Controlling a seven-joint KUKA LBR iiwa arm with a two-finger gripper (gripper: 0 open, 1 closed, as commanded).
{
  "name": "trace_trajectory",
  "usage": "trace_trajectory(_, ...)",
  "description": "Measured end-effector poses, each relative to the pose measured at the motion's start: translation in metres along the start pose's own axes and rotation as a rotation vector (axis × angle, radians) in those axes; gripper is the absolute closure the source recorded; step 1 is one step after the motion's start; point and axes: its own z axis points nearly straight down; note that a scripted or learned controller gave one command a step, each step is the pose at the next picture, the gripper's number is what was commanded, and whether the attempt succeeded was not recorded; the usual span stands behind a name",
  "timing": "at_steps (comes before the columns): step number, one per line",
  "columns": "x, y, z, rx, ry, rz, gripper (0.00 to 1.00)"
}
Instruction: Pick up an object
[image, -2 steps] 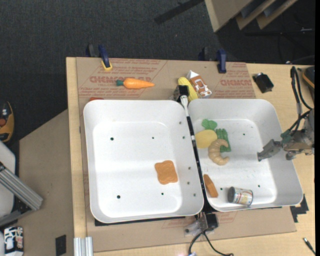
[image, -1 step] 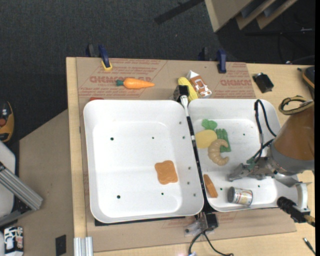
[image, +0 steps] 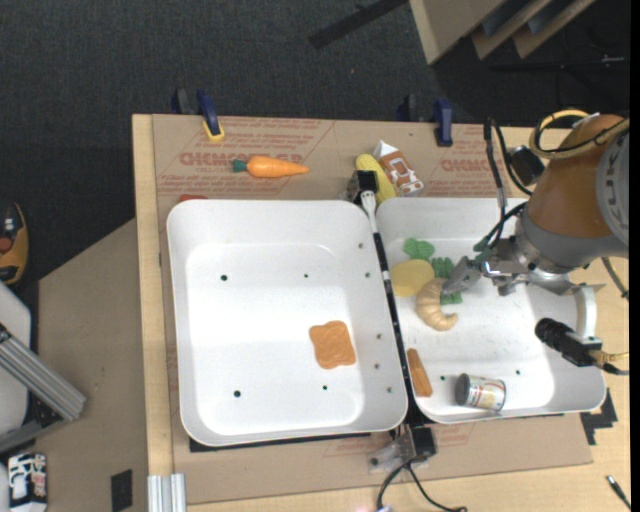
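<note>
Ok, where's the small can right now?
The can lies on its side near the front edge of the right bin, right of the orange stick.

Brightness: even and bright over the bench; the dark floor at the far side stays dull.
Glare: the two white bins (image: 270, 230) are nearly washed out, with little surface detail.
Shadows: soft and short, close under the arm (image: 575, 200) at the right.
Sharpness: slightly soft overall; small print on the cardboard (image: 330, 150) is smeared.
</note>
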Motion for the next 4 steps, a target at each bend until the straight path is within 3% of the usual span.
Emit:
trace_trajectory(1, 0.014, -0.050, 0.052, 0.017, 0.003, 0.009, 0.00)
trace_trajectory(3, 0.031, 0.085, 0.048, 0.004, 0.000, 0.004, 0.00)
trace_trajectory(4, 0.029, 0.085, 0.035, 0.000, -0.002, 0.006, 1.00)
